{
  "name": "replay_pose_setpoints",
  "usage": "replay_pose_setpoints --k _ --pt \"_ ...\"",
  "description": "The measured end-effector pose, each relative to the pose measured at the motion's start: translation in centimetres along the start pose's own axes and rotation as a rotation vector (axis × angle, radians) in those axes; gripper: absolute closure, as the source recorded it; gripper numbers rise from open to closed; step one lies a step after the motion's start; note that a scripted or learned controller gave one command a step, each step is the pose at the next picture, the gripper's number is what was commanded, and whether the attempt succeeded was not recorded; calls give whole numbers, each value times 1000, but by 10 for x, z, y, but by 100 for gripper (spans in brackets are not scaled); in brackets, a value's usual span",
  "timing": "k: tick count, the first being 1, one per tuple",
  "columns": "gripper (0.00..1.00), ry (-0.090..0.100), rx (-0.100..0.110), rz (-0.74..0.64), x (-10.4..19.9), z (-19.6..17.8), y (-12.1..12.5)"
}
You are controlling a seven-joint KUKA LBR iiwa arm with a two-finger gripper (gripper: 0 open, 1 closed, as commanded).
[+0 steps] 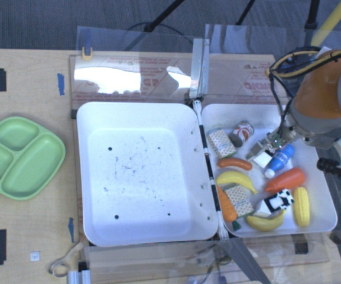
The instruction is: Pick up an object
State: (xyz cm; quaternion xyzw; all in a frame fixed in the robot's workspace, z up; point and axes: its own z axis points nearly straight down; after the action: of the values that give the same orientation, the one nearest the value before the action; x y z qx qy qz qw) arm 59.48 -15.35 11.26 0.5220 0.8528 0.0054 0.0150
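Right white bin [327, 218], gripper [275, 139] over blue bottle [279, 160] (toys crowded)

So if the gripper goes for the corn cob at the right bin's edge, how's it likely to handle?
The corn cob looks like a rounded, stiff plastic toy, so probably light and rigid. Its cylindrical shape suggests it could roll sideways if nudged, though the bin wall beside it may stop that. Its smooth, curved sides could slip between the gripper fingers unless pinched across the middle.
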Motion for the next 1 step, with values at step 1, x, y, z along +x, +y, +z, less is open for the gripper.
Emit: replay_pose_setpoints --k 1 --pt "0 -20 -8 -222 11 4 13"
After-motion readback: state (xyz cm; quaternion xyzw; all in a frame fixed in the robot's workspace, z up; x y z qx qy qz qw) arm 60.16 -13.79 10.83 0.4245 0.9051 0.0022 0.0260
